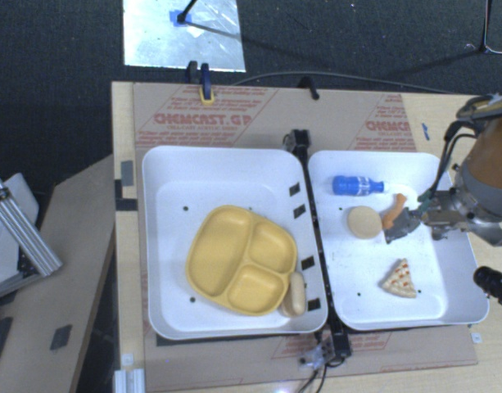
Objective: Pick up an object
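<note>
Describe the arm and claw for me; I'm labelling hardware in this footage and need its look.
At the view's right edge, the grey arm has a rounded body with an orange band near its top. A thin dark cable loops beside it. Its wrist end is greyish metal, ending in a dark claw. No markings are readable.

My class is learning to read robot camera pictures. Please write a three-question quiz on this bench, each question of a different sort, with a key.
1. True or false: the blue bottle lies in the same bin as the yellow tray.
2. Which thing lies nearest the hand?
A. the pizza slice
B. the orange piece
C. the yellow tray
3. Fill in: the pale bread roll lies against the yellow tray's ____ corner, as the camera sees it.

Key: 1 false; 2 B; 3 lower right.
</note>
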